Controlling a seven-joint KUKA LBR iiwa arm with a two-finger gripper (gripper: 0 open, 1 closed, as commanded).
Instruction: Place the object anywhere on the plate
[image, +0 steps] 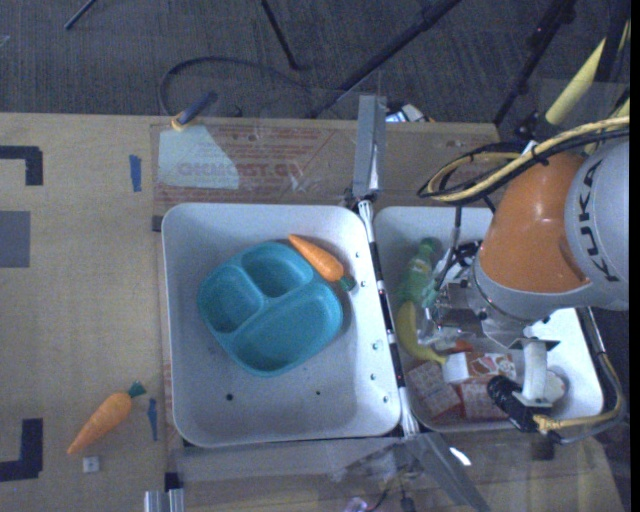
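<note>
A blue divided plate (270, 308) lies in the left bin (200, 400). An orange toy carrot (318, 257) rests on the plate's upper right rim, its green end toward the wall between the bins. My gripper (445, 318) is down in the right bin (590, 390), under the orange wrist. It hangs over a yellow banana (412, 338) and a green bottle (418, 272), close to both. The wrist hides much of the gripper.
Red-and-white boxes (450, 388) lie at the front of the right bin. A second carrot (100, 421) lies on the bench left of the bins. A metal divider (368, 160) stands between the bins at the back.
</note>
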